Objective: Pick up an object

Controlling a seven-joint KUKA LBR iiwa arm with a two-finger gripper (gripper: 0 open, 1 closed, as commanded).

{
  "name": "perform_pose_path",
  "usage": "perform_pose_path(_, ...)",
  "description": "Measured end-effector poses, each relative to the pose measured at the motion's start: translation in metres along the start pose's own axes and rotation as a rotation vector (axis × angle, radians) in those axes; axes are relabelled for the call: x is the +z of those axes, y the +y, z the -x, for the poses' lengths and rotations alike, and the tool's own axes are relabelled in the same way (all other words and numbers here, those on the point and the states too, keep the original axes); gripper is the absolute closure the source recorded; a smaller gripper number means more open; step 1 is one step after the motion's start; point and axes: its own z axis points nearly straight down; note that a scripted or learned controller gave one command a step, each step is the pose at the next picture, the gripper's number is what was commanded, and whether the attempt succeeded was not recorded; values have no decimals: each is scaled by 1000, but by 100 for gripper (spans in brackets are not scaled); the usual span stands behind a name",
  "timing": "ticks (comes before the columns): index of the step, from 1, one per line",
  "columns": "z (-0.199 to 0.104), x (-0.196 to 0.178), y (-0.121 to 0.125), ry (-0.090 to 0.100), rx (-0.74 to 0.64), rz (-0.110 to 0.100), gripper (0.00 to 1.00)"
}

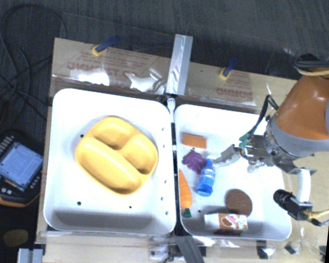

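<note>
The right bin (271, 230) holds several small objects: an orange flat block (194, 140), a purple lump (193, 160), a blue bottle (206, 178), a carrot (184, 191), a brown round disc (238, 201) and a small brown-and-white carton (227, 222). My gripper (241, 160) hangs over the middle of this bin, just right of the blue bottle and above the brown disc. It is open with nothing between its fingers; one finger (227, 156) points toward the bottle.
The left bin (54, 204) holds a big yellow rounded object (117, 153). A ridge (173, 159) divides the two bins. The arm's orange band (310, 110) looms over the right bin's far right corner. A black part (290, 202) sticks out at the right rim.
</note>
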Motion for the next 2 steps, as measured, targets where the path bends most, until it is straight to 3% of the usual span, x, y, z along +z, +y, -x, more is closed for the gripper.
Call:
perform_pose_path(1,23,52,2,0,-428,1,0)
perform_pose_path(2,0,133,52,-5,-647,7,0)
